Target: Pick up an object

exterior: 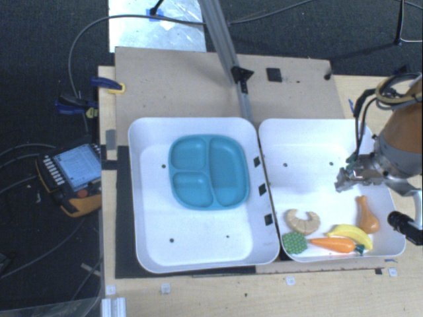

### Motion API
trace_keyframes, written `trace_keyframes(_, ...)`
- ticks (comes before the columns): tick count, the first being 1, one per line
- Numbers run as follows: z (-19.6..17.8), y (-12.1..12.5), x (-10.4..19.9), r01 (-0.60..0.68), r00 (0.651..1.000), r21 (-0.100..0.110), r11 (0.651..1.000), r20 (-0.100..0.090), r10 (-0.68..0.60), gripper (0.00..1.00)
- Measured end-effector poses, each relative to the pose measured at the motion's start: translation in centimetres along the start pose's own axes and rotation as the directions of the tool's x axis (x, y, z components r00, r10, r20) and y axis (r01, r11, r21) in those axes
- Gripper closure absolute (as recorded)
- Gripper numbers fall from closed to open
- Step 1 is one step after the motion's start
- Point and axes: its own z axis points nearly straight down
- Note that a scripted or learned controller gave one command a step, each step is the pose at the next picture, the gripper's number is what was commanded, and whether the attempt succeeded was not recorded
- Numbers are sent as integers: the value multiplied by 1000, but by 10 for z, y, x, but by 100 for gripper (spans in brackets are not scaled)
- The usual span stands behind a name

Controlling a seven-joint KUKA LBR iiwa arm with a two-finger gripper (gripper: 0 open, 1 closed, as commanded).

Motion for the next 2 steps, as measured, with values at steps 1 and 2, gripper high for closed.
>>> trace_keyframes(1, -54, 12, 3, 1, 1000, -1, 1000, 0, -1, 100)
trace_keyframes(2, -57, 12, 50, 5, 1000, 4, 1000, -3, -5, 100)
